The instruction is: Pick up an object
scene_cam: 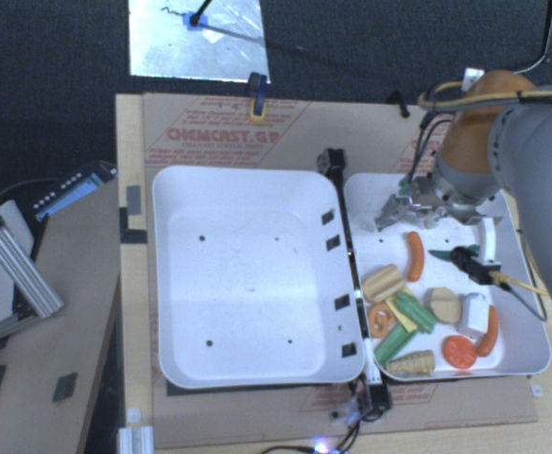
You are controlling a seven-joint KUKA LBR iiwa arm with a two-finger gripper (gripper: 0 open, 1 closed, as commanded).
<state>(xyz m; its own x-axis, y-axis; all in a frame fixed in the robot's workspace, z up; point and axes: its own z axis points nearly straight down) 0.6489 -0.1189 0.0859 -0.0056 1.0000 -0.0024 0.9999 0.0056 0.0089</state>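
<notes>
1. Gripper (389, 214) hangs over the right bin's (531, 353) upper left area; can't tell how it's set.
2. Toy food's bunched along that bin's lower half: orange sausage (415, 255), green piece (414, 312), red disc (459, 351).
3. Left bin (177, 187) has loads of room.

Single fixed overhead camera, angled down on the bench.
It looks from above at a slant, taking in both white bins (248, 272) whole, the arm (526, 145) entering from the right.
</notes>
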